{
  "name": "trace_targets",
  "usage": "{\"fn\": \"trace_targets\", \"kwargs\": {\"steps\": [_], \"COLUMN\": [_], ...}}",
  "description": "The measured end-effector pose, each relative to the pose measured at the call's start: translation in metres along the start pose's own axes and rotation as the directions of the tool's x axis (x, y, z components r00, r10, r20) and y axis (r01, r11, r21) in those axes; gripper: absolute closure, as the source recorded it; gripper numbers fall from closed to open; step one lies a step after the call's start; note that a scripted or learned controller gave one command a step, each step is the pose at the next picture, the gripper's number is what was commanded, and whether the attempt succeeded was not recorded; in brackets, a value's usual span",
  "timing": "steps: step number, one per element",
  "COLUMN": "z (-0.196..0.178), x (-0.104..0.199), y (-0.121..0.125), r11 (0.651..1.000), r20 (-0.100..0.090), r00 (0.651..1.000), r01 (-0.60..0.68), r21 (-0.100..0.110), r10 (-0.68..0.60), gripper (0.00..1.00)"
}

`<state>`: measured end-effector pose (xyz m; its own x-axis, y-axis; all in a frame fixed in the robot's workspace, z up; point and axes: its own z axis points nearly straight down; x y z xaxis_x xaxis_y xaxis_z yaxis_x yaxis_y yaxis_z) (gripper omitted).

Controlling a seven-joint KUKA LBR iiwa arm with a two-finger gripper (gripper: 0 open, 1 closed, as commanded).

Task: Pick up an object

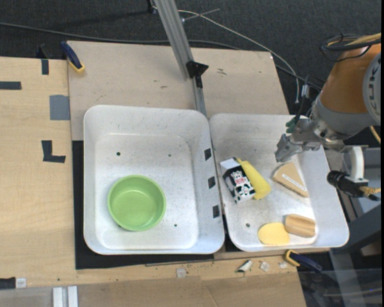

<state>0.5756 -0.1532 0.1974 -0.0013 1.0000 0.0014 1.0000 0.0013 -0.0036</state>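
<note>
Gripper hovers over right bin, just above a tan wedge; its state cannot be told.

A single fixed camera looks down at a slant from above the bench, taking in both shallow white plastic bins (arm entering from the right).

A green round plastic bowl sits upright in the left bin. In the right bin lie a yellow banana-shaped toy, a black-and-white patterned block, a tan wedge, a yellow disc and a wooden cylinder.
</note>
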Motion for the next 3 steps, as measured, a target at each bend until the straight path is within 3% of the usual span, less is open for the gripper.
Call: {"fn": "trace_targets", "kwargs": {"steps": [1,3], "z": [0.0,0.106], "x": [0.0,-0.003], "y": [0.0,-0.009], "r11": [1.0,1.0], "r20": [0.0,0.001], "r00": [1.0,1.0], "r01": [0.0,-0.001], "r21": [0.0,0.006], "r10": [0.0,0.001], "gripper": [0.0,0.0]}}
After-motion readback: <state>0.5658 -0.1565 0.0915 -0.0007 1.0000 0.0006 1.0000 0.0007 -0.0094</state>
